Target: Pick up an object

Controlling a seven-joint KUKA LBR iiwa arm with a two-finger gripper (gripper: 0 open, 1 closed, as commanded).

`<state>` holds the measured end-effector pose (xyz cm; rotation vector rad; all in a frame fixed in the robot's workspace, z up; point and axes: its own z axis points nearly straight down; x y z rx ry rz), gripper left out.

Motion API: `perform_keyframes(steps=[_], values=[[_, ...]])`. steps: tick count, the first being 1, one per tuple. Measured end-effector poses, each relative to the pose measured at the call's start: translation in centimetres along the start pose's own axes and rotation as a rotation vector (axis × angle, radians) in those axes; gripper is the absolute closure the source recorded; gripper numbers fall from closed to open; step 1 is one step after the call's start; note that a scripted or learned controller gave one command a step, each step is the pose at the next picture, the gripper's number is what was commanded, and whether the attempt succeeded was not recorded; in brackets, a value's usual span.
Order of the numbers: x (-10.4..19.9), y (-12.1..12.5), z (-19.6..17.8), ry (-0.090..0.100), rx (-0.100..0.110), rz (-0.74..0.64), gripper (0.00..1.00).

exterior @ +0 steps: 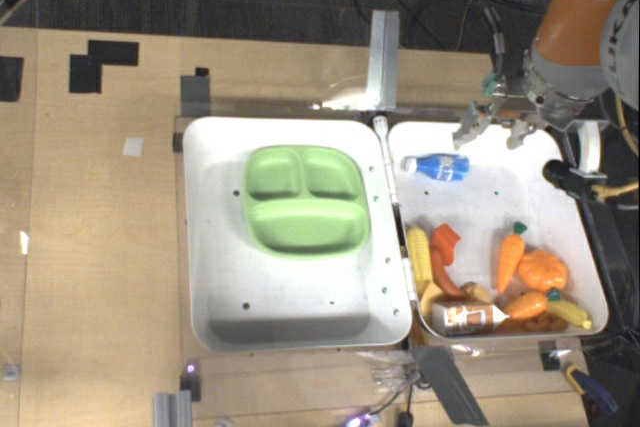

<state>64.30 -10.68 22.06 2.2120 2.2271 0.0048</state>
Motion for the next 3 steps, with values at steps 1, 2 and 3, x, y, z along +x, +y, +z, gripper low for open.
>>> perform_keyframes(steps=[1, 2, 3], values=[[0.0, 2.0, 13.3, -0.001, -0.002, -0.105, 0.00], [0.1, 2.1, 12.2, -0.002, -0.003, -0.108, 1.00], [1.0, 1.7, 10.3, 0.000, -0.002, -0.080, 1.00]])
